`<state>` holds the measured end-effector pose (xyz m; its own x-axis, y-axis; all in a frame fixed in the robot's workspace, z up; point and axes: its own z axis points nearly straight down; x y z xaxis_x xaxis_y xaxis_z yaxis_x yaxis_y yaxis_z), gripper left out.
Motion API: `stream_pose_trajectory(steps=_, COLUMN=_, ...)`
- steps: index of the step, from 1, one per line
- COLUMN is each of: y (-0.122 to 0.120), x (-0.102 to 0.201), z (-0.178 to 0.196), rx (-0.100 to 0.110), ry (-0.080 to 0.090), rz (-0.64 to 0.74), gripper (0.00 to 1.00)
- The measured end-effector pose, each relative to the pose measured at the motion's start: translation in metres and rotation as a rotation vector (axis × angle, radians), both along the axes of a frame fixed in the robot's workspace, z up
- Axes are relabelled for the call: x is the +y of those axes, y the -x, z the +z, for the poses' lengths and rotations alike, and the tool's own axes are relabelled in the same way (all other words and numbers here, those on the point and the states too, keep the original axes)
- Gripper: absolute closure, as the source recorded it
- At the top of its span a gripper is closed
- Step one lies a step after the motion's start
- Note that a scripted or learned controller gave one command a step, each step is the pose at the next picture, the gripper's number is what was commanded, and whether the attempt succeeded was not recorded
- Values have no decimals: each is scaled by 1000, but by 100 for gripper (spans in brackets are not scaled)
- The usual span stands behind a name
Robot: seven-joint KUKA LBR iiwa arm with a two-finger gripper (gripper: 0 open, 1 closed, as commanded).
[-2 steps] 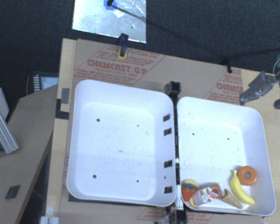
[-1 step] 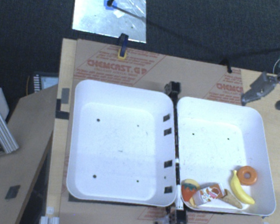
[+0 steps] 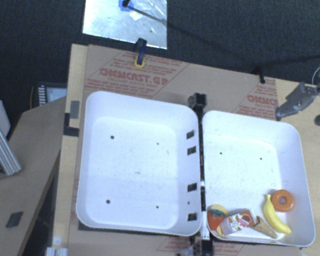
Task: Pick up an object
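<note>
Two white bins sit side by side on the counter. The left bin has a bare white floor with a few dark specks. The right bin carries all the objects, bunched in its near right corner.

Objects in the right bin: a banana lying at a slant, just beside an orange ring-shaped doughnut that touches or nearly touches its upper end. Left of the banana lies a small brown wedge-shaped piece, then a red and white packet, then a red and orange rounded toy against the bin's left wall. The packet overlaps the rounded toy's edge; can't tell if it rests on it.

The claw is up at the far right, over the cardboard sheet beyond the far rim of the right bin, well apart from the pile of objects. Two grey fingers point down and left, spread apart, nothing between them.

A row of black clips runs along the seam between the bins. A yellow and black clamp sits at the far edge of the cardboard. Beyond it, a shiny metal plate with a blue patch lies on dark carpet.
</note>
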<state>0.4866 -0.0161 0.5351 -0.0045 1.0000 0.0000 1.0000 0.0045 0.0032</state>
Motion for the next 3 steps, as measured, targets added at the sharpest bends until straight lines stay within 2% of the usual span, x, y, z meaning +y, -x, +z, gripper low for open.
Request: stream_pose_trajectory(steps=3, y=0, x=0, z=0, rx=0, ry=0, rz=0, gripper=0)
